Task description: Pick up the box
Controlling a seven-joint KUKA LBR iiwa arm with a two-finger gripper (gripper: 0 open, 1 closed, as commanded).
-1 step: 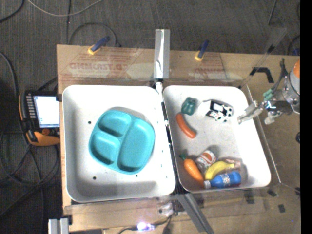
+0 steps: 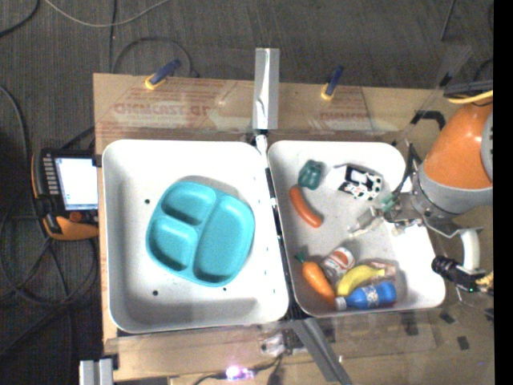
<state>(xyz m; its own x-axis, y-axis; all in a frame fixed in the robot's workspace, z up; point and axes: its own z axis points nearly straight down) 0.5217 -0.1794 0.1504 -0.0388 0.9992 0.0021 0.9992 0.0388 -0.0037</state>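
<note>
The box [image 2: 357, 180] — a small black-and-white carton — is lying untouched near the back of the right bin [image 2: 417, 295], while the hand [image 2: 377, 215] is hovering just beside it, its grip impossible to tell, so the pickup is not yet made.

Dim, grainy overhead view; bright white bins [image 2: 120, 215], soft shadows, dark surroundings

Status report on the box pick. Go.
Gripper low in right bin, fingers unclear. Box lies free just above it, ungrasped. Green pepper and sausage nearby.
</note>
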